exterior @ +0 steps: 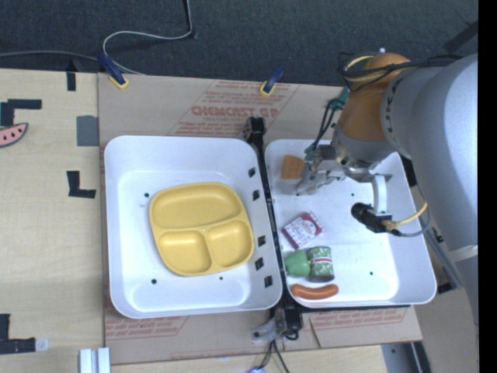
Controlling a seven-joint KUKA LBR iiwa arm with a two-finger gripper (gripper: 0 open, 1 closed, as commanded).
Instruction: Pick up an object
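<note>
Sitting at the far left corner of the right-hand bin [404, 290], a small tan block [292, 167] is lying just beside the gripper [313, 179] — the nearest candidate, by the look of it, for the pick the arm is attempting. The claw is hanging low over the bin floor with its metal tip just right of the block; whether it is open or closed, or has hold of anything, cannot be told from this slanted overhead angle, and nothing is visibly caught in it. Nearer the camera, a red-and-white packet [302, 228], a green can [311, 263] and a toy hot dog [314, 291] are lying bunched along the bin's left wall, well apart from the claw and seemingly not in play. The grey arm [435, 130] is reaching in from the right, its orange band [373, 99] bent over the bin — a pose suited to a downward grab. A yellow divided plate [203, 228] is occupying the left bin [124, 208].
</note>
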